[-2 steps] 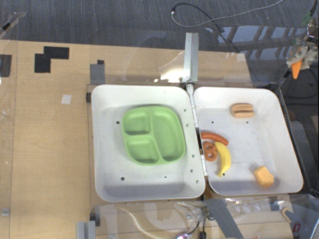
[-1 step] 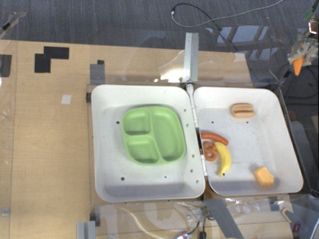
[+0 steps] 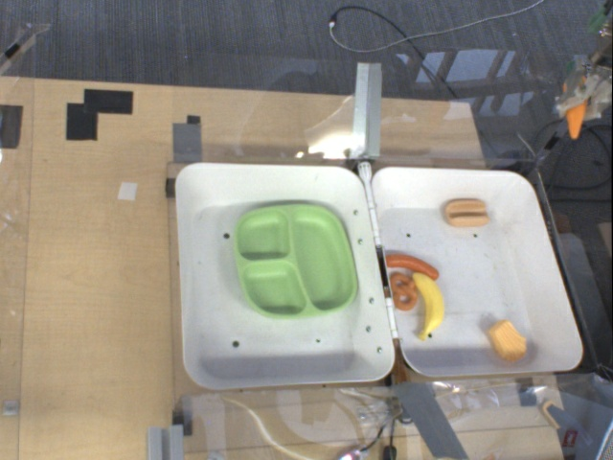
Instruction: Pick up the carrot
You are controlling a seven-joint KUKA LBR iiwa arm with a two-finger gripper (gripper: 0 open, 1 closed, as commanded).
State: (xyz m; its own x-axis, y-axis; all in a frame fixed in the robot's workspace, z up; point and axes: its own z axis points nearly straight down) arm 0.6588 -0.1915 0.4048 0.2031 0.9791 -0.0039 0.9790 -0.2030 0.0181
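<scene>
Smooth tapered orange carrot [image 3: 412,264] touching curved glossy banana [image 3: 431,306]

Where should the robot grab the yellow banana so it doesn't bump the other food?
Grab the banana across its lower half, coming straight down from above. It lies flat and long, so its two long sides are the narrow way to pinch. Its top end sits right by the pretzel and the reddish stick, while the lower half has bare bin floor around it.
</scene>
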